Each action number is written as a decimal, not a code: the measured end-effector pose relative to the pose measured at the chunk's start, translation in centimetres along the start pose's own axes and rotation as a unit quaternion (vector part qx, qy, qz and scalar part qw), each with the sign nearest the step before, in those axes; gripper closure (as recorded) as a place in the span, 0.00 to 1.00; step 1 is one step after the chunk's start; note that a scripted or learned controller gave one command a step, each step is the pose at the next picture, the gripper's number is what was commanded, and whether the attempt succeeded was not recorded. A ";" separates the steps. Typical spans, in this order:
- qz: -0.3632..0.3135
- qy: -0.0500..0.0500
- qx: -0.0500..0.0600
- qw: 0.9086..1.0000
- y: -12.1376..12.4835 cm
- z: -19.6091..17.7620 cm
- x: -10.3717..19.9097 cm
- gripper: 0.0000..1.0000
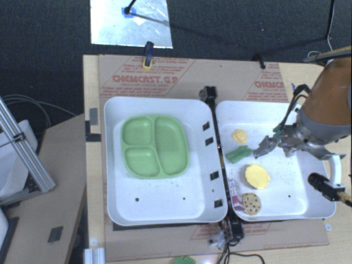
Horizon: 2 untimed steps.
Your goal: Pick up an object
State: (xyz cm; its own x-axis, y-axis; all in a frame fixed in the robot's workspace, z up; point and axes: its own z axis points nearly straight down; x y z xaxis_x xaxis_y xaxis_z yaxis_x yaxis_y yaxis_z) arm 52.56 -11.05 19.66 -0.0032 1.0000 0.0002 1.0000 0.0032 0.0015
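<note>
In the right bin (286,197) lie a small yellow piece (240,136), a green pod-shaped piece (238,154), a larger yellow round piece (257,176) and a brown cookie (251,203). A pink-wrapped item (234,193) rests along the bin's left wall. My gripper (263,149) hangs over the middle of this bin, just right of the green piece and above the yellow round one. Nothing sits between its fingers that I can make out.
The left bin (118,202) holds a green divided plate (155,146). A divider with black clips (214,147) runs between the bins. My arm's orange band (330,100) and grey wrist cover the right bin's far right side.
</note>
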 end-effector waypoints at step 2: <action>0.002 0.000 -0.001 1.000 -3.8 10.2 -0.1 1.00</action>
State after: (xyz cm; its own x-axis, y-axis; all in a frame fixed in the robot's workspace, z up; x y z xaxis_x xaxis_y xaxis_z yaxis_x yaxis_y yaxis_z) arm 48.79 -11.20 9.48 -0.0001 1.0000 -0.0003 1.0000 0.0001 0.0039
